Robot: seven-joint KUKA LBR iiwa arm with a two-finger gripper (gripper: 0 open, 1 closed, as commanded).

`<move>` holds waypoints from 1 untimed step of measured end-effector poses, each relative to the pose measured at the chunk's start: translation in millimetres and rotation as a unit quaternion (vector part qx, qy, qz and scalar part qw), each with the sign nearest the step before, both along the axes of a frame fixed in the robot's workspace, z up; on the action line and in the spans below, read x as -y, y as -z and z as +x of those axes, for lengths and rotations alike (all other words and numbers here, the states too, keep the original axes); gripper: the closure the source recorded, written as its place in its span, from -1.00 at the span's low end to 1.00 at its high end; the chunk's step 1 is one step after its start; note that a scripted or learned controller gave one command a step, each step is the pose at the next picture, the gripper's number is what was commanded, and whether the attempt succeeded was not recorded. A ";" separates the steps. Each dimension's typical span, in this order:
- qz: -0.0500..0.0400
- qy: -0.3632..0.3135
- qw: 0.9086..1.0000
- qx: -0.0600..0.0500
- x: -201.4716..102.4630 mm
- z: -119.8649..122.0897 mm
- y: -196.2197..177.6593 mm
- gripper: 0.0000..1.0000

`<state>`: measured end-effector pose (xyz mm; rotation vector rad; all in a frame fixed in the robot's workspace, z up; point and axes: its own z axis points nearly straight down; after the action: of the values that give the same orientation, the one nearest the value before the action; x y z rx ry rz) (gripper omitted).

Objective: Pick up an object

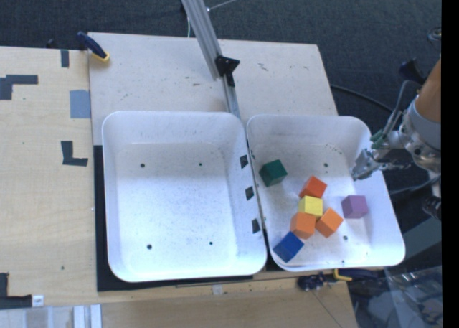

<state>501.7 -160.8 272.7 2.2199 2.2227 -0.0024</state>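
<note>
The purple block [354, 206] lies in the right bin [301, 129], near its right wall, just below and slightly left of the gripper [361, 165], which hovers at the bin's right rim. It is a small lilac cube. Left of it cluster an orange block [313, 188], a yellow block [310, 206], two more orange ones, a blue block [288, 246] and a green block [273, 172]. Whether the gripper is parted or closed cannot be told.

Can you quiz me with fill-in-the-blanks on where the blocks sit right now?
1. All the blocks lie in the ____ bin.
2. The block nearest the divider's far end is ____.
3. The yellow block sits between ____ blocks.
4. The tool hovers near that bin's ____ rim.

Missing: right; green; orange; right
</note>
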 end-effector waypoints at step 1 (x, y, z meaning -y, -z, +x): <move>0.000 0.000 1.000 0.001 -0.3 0.5 -23.7 1.00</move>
<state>502.3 -160.5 296.5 2.2189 2.2224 0.0006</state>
